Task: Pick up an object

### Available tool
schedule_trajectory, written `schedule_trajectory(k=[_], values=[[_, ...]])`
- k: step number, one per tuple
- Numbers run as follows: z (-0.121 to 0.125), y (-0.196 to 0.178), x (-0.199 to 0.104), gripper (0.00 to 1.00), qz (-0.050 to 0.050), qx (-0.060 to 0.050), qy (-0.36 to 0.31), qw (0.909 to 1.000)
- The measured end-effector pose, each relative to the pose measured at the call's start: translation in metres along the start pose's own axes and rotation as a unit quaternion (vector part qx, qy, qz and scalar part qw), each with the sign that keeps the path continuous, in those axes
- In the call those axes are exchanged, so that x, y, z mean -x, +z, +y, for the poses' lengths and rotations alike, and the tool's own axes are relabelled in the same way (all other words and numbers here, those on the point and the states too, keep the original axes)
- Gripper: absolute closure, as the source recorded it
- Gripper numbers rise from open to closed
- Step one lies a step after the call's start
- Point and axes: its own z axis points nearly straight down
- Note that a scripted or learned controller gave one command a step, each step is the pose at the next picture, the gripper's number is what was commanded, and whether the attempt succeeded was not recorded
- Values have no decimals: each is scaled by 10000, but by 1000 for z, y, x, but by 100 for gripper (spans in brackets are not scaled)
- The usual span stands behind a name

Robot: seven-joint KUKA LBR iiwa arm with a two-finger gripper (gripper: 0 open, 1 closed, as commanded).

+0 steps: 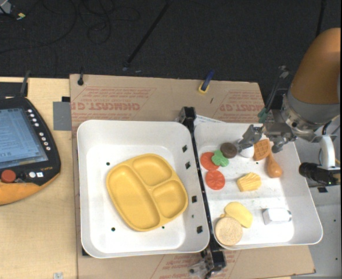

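Two-finger grey gripper (262, 139) fingers spread, straddling an orange-brown bread-like piece (262, 149) (clamped or not, can't tell). That piece sits at the far side of the right white bin (310, 228), beside a white egg-like item (247, 152). Bare floor nearer the camera, by a white block (276, 215).

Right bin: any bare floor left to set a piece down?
Some. The right bin has bare floor along its near edge, right of the round tan biscuit and below the white block. A smaller gap lies between the yellow ridged piece and that block. The far left area is crowded: red discs, green piece, orange pieces under the gripper.
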Motion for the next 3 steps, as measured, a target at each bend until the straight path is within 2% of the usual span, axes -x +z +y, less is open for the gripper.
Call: schedule_trajectory(k=[1,2,3], values=[[2,-7,0,0,-9,65,-9,10000],[1,37,-2,0,-1,35,-12,10000],[-1,101,-6,0,2,24,-8,10000]])
